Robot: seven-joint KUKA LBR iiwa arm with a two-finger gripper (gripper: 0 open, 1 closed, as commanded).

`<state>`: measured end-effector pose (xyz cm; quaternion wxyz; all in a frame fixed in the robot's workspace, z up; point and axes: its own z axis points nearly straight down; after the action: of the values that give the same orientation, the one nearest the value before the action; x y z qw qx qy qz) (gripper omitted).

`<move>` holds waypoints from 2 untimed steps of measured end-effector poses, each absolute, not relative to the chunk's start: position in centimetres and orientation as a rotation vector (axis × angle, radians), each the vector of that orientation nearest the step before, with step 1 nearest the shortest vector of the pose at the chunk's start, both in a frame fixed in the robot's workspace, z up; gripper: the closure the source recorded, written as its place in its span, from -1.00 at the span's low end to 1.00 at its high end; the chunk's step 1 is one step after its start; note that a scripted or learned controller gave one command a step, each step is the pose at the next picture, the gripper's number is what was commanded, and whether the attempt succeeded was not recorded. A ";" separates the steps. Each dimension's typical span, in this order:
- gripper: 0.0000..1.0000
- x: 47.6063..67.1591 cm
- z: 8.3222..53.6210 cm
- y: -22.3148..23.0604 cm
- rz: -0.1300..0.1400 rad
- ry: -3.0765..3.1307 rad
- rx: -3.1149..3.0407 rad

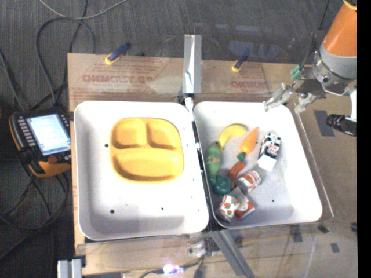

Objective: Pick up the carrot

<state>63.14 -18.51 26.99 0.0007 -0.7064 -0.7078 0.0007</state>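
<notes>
Two-finger gripper (pixel 284 97) hovers above the right white bin's (pixel 301 184) far corner.
Fingers apparently spread, holding nothing; the orange plastic carrot (pixel 249 140) lies beside a yellow banana (pixel 231 133).

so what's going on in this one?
The arm is after the carrot, but nothing is grasped yet. The gripper hangs with open fingers over the far right corner of the right bin, apart from the toys. The carrot lies in that bin beside the banana, among other toy food and small cartons. The left bin holds a yellow divided tray.
</notes>
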 end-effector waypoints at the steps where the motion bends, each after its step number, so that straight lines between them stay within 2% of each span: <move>1: -1.00 66.4 18.4 -18.1 0.005 -2.464 -1.949; 2: -1.00 66.8 9.6 -19.7 0.004 -2.722 -1.567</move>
<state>66.77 -19.71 9.64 0.0003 -0.4989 -0.8667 0.0014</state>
